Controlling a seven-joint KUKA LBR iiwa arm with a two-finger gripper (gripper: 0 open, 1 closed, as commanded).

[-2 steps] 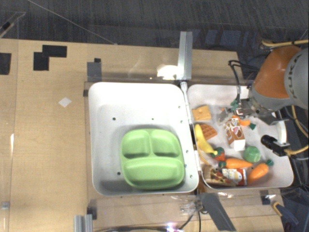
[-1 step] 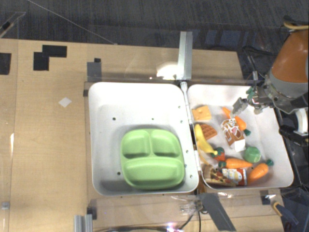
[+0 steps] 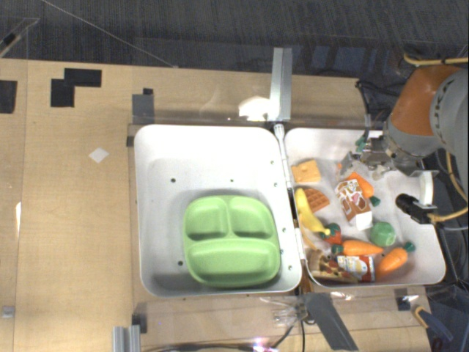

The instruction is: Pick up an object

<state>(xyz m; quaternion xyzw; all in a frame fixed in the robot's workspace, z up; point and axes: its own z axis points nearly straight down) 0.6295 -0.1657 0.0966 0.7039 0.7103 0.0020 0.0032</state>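
Observation:
The right bin (image 3: 432,270) holds several toy foods. An orange cracker square (image 3: 306,171) lies at the back left, with a waffle (image 3: 311,199) and a banana (image 3: 311,220) in front of it. In the middle lies an orange and white carton (image 3: 354,199). A green round fruit (image 3: 382,234), two carrots (image 3: 359,248) (image 3: 393,259) and a red bottle (image 3: 344,267) crowd the front. My gripper (image 3: 368,154) hangs over the bin's back right part, just behind the carton, with nothing seen in it.
The left bin (image 3: 157,160) holds a green divided plate (image 3: 231,239) toward its front. A metal post (image 3: 281,86) stands behind the divider between the bins. The arm with its orange band (image 3: 414,112) and cables crosses the right bin's far right rim.

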